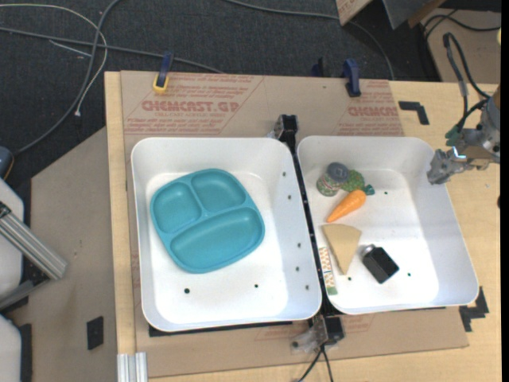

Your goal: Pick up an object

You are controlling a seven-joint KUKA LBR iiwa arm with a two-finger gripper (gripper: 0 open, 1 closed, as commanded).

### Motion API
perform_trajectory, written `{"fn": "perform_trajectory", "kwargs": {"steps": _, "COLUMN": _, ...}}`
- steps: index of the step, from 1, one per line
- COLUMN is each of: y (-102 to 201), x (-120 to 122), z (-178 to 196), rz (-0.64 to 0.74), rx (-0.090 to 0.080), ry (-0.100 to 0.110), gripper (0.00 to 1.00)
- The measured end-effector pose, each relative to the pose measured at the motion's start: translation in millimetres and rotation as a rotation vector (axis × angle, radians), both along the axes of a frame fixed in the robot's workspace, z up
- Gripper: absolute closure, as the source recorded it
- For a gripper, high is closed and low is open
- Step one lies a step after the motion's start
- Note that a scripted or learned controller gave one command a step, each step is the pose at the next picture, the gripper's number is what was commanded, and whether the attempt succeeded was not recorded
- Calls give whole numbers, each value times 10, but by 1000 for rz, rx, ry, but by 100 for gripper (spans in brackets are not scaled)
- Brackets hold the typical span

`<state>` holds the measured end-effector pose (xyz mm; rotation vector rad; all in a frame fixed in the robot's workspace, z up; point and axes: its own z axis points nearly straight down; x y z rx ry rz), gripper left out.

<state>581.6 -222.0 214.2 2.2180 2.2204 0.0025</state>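
Two "CHEMCAST GP" prints (193, 105) on the board — gripper (442, 168) above right bin (421, 289), grip state unclear.

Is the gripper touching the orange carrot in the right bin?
Apart. The camera view shows the gripper at the right bin's far right rim, with bare white floor between it and the carrot.

Lighting: bright, even, diffuse from overhead. Shadows: soft and short, beside the teal plastic divided plate (208, 220) and the small black block (380, 263). Glare: mild sheen on the two shallow white plastic bins' walls (143, 213). Focus: moderately sharp centrally; the grey metal pincer (442, 168) appears slightly blurred.
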Motion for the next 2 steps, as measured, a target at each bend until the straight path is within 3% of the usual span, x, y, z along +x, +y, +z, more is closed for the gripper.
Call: {"fn": "perform_trajectory", "kwargs": {"steps": 2, "y": 1110, "x": -157, "z": 94, "rz": 5, "rx": 5, "ry": 4, "gripper": 100}}
